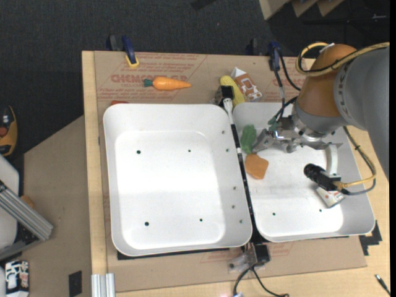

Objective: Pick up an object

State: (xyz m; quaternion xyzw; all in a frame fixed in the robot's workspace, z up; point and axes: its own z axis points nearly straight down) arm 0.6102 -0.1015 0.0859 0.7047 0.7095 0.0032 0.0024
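In the right bin [309, 224], a green object [249, 138] lies against the left wall. An orange wedge-shaped piece [256, 166] sits just below it. My gripper [267, 138] hangs low over the upper left part of this bin, right beside the green object and just above and to the right of the orange piece. The grey arm with its orange band [327, 64] reaches in from the upper right and hides the bin's far corner.
The left bin [167, 178] is bare white. On the cardboard behind the bins lie a toy carrot [167, 83], a yellow and black item [227, 90] and a small brown and white pack [249, 86]. A black and white module with cables [323, 179] hangs under the wrist.
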